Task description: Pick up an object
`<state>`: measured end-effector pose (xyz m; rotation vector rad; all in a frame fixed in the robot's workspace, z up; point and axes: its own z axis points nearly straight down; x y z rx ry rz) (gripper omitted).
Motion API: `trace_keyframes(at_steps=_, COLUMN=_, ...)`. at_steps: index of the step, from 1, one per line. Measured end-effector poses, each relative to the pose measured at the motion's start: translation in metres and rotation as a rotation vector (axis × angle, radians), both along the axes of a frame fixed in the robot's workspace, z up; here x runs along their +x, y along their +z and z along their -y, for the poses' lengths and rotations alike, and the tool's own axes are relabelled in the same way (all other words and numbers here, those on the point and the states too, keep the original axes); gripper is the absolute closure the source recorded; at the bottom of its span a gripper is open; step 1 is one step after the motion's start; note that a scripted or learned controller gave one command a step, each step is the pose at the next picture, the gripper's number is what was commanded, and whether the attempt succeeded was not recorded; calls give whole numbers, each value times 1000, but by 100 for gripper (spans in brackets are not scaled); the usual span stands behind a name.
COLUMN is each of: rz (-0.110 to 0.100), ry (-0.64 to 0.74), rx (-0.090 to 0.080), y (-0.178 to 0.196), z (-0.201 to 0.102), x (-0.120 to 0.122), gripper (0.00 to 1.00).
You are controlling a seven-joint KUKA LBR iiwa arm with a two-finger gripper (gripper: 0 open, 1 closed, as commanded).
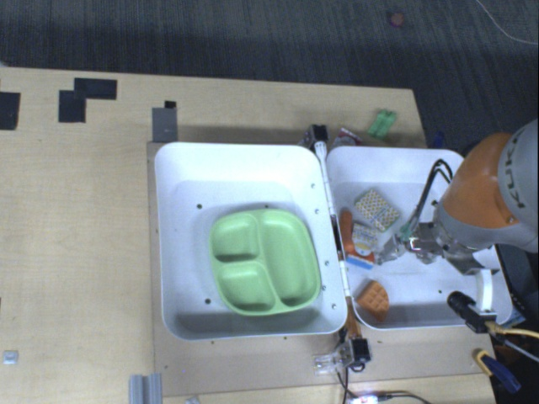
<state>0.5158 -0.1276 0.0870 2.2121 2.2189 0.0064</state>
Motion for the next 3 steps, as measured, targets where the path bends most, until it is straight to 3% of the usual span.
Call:
trace_keyframes(at_steps=1, rz=-5, ry=2, rx=3, y=14, z=-42, x=43, gripper=0)
trace_keyframes(at_steps=2, rz=-4, ry=3, rx=3, y=-2, z=-44, x=121, gripper=0)
trace_keyframes(at_steps=3, rz=0, ry=11, rx=1, y=11, z=-45, x=123, gripper=100)
